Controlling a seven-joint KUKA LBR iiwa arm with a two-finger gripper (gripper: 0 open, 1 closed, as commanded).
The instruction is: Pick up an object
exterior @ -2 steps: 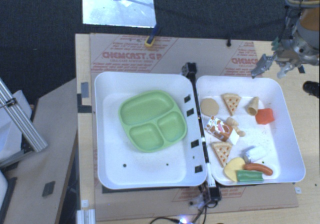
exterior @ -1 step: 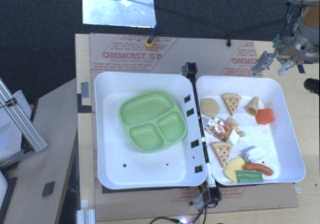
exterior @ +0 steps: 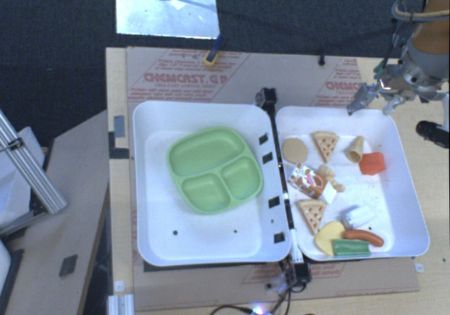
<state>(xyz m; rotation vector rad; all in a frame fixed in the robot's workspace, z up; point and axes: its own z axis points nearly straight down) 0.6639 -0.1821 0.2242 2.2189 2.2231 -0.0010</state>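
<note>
We are hovering our hand over the far edge of the right bin, its two fingers spread apart and holding nothing, likely staged above the clutter before choosing. The toy foods are lying loose in that bin: an orange block near the far corner, a pizza slice nearby. The green tray is resting in the left bin.
</note>
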